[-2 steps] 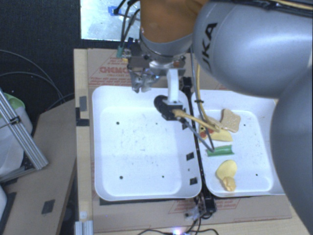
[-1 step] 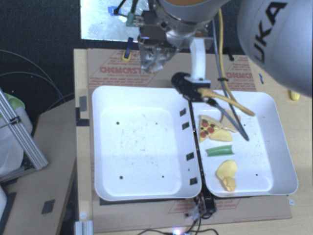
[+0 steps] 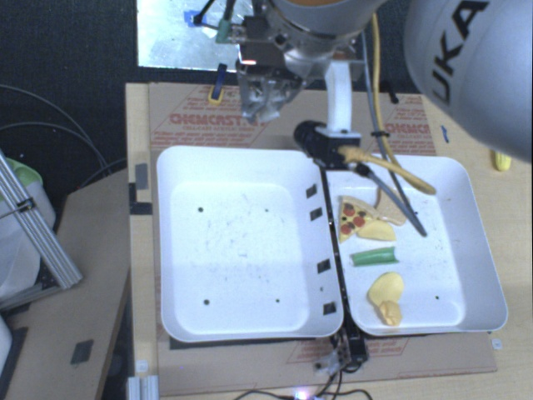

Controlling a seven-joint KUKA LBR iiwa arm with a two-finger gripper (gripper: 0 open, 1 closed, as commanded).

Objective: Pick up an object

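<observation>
A: Gripper (image 3: 265, 107) position?

B: Up over the cardboard sheet (image 3: 191, 115), just behind the back rim of the left bin (image 3: 233, 248), toward that bin's right corner. Well apart from every toy.

A: Clenched or released?

B: Cannot tell. Too blurred at the tip.

A: Pick candidates, location?

B: All three in the right bin (image 3: 450, 248), in its left half, near the divide between the bins. Toy pizza slice (image 3: 358, 217) furthest back, lying flat, red dots on top. Green pod (image 3: 374, 257) just in front of it, flat, crosswise to the divide, close to the slice but not touching. Yellow toy (image 3: 386, 295) nearest the front rim, in front of the pod and apart from it. Lumpy, two-lobed; exact kind unclear.

A: Anything outside the bins?

B: Small yellow piece (image 3: 500, 160) on the bench past the right bin's back right corner, under the arm. Blue-and-yellow bit (image 3: 218, 86) on the cardboard sheet, left of the gripper. Too small to name either.
</observation>
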